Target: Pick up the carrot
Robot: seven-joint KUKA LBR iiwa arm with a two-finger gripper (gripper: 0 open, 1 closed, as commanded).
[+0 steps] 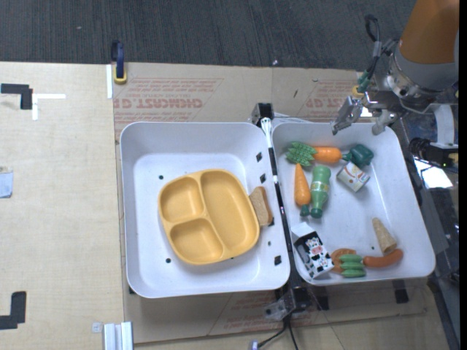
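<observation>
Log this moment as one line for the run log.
claw: open, above right bin's far edge, holding nothing | carrot: lying in right bin beside green bottle | pick: not yet done

The left bin (139,217) was white and held a yellow plate (208,216); the carrot (301,184) was plain orange; beside it lay a green bottle (319,189); a small carton (314,254) bore black-and-white cow patches; the sausage (383,259) was orange-red.

A broad orange band tops the grey wrist, with thin cables and a metal-fingered end effector (361,120) below.
</observation>
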